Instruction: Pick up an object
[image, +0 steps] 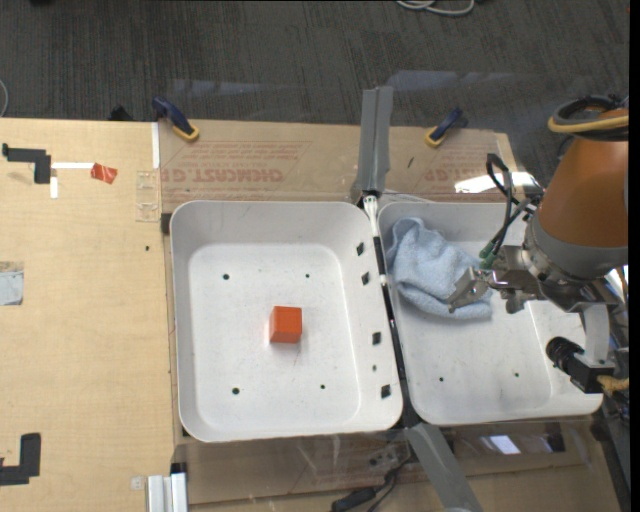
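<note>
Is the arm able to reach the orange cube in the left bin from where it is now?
Probably yes. The orange cube lies alone in the left bin, nothing over it. The gripper is at the blue cloth in the right bin.

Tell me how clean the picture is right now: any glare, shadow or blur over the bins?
Camera view: even, soft light and sharp focus; the orange block casts barely any shadow in the left bin; the white bins look bright but keep their detail; the light blue cloth reads clearly beside the gripper.
</note>
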